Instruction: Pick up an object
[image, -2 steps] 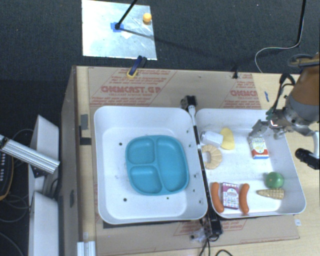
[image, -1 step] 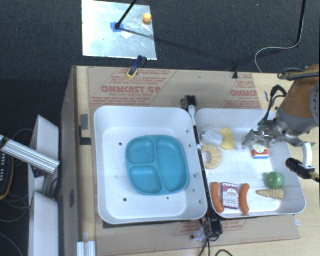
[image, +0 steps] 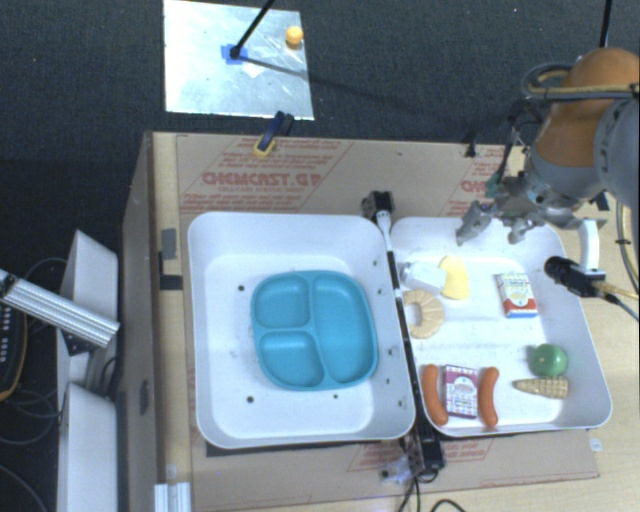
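The end effector (image: 497, 226) hangs over the back rim of the right bin (image: 590, 395) with its fingers spread apart, gripping nothing. The nearest item, a yellow block (image: 455, 279), lies in that bin beside a white piece (image: 423, 272).

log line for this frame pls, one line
gripper: open, nothing held | over right bin far edge | food items untouched | left bin: blue tray
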